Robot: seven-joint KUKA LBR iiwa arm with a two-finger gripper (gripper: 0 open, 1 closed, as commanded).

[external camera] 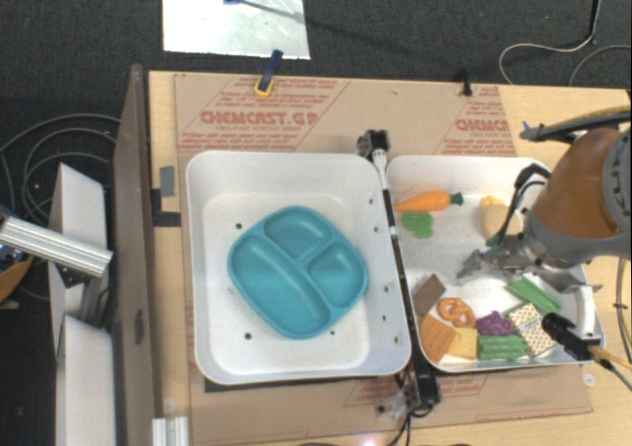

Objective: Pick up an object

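My gripper (475,265) reaches in from the right and hangs low over the middle of the right bin (449,172). Beneath its tip is bare white floor. Toy foods lie around it: an orange carrot (425,202) and a small green piece (418,225) at the back left, and a pale yellow piece (493,214) at the back, close to the wrist. A brown block (429,291), a pretzel (455,312), an orange cracker (438,338), purple grapes (493,323), a green bundle (500,346) and a long green piece (534,293) lie along the front.
The left bin (212,197) holds a blue divided plate (297,270). A metal divider (391,227) runs between the two bins. The orange-banded arm (583,202) covers the right bin's right side. A checkered piece (528,327) lies at the front right.
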